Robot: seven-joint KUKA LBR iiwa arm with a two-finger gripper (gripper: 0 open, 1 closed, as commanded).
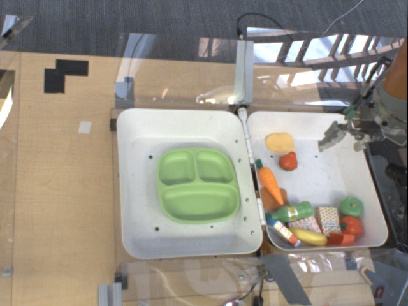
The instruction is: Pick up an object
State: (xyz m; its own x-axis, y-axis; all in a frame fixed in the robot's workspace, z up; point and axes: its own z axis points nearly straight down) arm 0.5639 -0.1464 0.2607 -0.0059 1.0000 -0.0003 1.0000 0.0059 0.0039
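Observation:
The right bin (376,190) holds several toy foods. A yellow lump (279,142) and a red tomato (289,162) lie near its back left. A carrot (270,182) rests along the left wall. At the front sit a green bottle (291,212), a banana (308,236), two small cartons (328,220), a green round piece (350,206) and a red piece (352,227). My gripper (344,140) hangs over the bin's back right, open, with nothing between its fingers. It is well right of the tomato.
The left bin (137,171) holds a green divided plate (197,185). A metal post (244,75) stands behind the seam between the bins. The arm's body (392,101) covers the right bin's back right corner.

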